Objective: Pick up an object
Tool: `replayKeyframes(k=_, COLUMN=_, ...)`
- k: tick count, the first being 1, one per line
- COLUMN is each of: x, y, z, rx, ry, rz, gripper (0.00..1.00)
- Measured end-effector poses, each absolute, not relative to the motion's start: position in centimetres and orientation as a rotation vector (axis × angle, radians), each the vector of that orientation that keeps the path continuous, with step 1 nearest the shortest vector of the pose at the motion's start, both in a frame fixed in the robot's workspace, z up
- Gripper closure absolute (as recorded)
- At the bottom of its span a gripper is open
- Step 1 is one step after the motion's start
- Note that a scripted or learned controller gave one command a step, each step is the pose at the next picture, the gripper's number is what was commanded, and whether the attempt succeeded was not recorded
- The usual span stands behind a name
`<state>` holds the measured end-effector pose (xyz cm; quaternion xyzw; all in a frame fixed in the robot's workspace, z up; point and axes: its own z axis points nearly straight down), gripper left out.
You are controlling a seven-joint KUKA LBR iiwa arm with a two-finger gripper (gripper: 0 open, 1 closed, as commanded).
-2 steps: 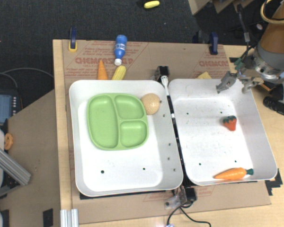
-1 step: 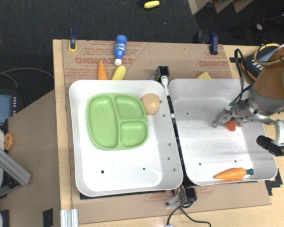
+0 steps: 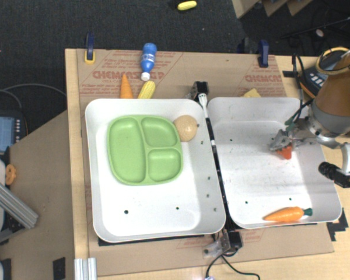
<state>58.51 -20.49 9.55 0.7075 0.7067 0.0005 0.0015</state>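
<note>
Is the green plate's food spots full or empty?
Empty. All three sections of the green plate show bare green; the tan ball sits beside it.

Red print on the cardboard sheet, mirrored, possibly "CHEMCRAFT", top left, again top right
</note>
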Motion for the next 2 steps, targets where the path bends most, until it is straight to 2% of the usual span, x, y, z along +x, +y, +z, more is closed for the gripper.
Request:
replayKeyframes(k=1, x=64.7, y=-12.2, z=8.5, rx=2.209, ry=2.228, rz=0.007, gripper=1.00)
replayKeyframes(k=2, x=59.2, y=-5.0, z=19.2, rx=2.211, ry=2.229, rz=0.011, gripper=1.00)
